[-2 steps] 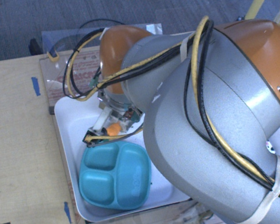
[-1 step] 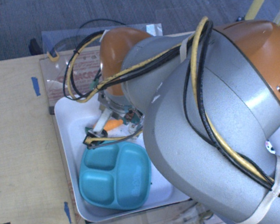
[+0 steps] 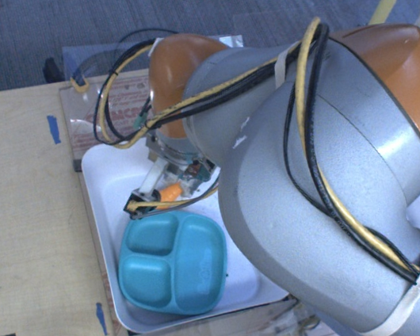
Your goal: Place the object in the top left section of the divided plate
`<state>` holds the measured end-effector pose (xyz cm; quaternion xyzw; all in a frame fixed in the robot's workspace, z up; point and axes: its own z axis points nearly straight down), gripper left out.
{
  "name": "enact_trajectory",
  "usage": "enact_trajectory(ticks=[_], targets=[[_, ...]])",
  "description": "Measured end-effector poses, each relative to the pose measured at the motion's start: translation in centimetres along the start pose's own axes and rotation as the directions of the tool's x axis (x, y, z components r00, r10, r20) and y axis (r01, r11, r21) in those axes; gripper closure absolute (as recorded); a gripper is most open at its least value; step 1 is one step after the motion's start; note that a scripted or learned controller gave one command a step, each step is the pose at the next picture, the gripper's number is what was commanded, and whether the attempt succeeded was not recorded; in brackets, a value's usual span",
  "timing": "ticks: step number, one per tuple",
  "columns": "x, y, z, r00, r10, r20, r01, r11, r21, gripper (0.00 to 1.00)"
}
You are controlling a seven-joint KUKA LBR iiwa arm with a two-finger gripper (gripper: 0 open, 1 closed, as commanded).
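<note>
Orange object (image 3: 171, 194) apparently just under hand (image 3: 162, 188).

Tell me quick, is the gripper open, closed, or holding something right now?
Gripper: cannot be told. A small orange object sits right at it, beside the teal divided plate; whether it is gripped is unclear.

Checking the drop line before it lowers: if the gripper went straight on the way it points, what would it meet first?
Probably the white bin floor, just beyond the top rim of the teal divided plate, not the plate itself. The gripper hangs over that spot, but depth is unclear here.
</note>
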<state>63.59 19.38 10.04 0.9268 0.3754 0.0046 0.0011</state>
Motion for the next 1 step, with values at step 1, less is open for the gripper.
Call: enact_trajectory(ticks=[1], targets=[[3.64,-0.90,1.39,1.000,0.020,0.005,-0.020,1.000,0.005,1.00]])
